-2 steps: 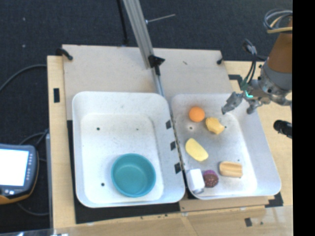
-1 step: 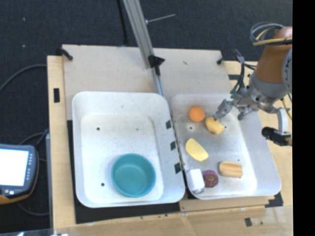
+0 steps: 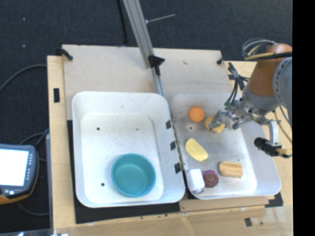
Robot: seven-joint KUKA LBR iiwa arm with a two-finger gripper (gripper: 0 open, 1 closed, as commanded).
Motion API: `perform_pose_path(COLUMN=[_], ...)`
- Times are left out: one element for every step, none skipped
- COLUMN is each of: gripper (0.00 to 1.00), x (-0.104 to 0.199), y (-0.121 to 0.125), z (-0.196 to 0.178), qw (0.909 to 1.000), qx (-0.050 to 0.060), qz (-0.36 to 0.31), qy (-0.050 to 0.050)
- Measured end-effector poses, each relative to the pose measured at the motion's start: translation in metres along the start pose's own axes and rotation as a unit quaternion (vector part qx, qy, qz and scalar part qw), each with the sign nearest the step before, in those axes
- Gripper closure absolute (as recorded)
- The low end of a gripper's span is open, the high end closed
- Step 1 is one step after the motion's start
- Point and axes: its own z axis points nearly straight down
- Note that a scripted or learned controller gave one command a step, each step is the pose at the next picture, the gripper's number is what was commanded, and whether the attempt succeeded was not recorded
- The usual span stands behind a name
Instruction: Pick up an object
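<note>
Wood bench (image 3: 123, 68), 2 white bins (image 3: 88, 107), gripper (image 3: 219, 122) w/ yellow piece (image 3: 217, 127)

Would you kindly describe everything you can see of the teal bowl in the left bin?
The teal bowl is a round, open container in a plain blue-green, smooth and plastic-looking. It stands upright with its mouth up, and its inside looks bare. It sits on the floor of the left bin, in the near right part, close to the front wall. No other object touches it, and the gripper is away over the right bin.
</note>
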Motion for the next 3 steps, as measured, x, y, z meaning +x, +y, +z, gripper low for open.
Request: perform_pose_path(gripper=[0.00,1.00,1.00], x=[-0.001,-0.002,0.001], y=[0.000,0.001,-0.007], z=[0.013,0.001,-0.051], qw=[1.0000,1.0000,1.0000], qx=[-0.002,-0.004,-0.005], qz=[0.000,0.000,0.001], qy=[-0.001,-0.001,0.000])
